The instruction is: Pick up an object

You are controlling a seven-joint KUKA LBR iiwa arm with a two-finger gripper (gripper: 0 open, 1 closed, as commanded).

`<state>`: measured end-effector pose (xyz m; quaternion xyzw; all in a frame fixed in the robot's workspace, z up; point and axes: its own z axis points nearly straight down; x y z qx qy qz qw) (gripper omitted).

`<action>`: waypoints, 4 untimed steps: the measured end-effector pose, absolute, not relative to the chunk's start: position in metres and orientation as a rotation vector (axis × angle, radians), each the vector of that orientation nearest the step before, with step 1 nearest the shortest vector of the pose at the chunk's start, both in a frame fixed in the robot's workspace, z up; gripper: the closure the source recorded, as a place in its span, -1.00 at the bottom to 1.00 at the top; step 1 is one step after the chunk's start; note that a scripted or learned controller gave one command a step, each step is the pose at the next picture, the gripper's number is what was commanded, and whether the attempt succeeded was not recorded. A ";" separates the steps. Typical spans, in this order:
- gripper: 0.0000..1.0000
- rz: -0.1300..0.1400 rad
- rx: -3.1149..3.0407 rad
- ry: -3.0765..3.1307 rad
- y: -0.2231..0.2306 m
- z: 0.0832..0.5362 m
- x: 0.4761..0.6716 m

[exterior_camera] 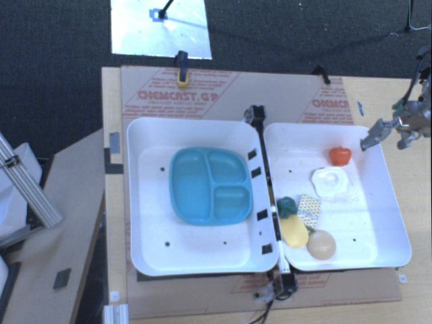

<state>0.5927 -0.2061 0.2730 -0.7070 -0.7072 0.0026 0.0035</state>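
Note:
The right bin (388, 201) holds several small objects. An orange-red piece (340, 155) lies near its far side, with a white egg-shaped piece (329, 181) just in front of it. Near the divider lie a green piece (287, 206), a checkered packet (310, 208), a yellow piece (294, 231) and a tan ball (321, 244). My gripper (390, 138) hangs over the bin's far right corner, above and to the right of the orange-red piece. It is open, and nothing is between its fingers.
The left bin (145, 181) holds a blue divided plate (209, 185). A black-clipped divider (264, 181) runs between the bins. Both bins rest on a cardboard sheet (223, 93). A metal plate (160, 17) lies on the dark floor behind.

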 end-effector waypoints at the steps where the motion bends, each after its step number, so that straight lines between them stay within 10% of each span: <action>1: -1.00 -0.001 -2.219 -2.227 -0.205 0.280 0.595; 4: -1.00 0.002 -2.217 -2.222 -0.192 0.124 0.597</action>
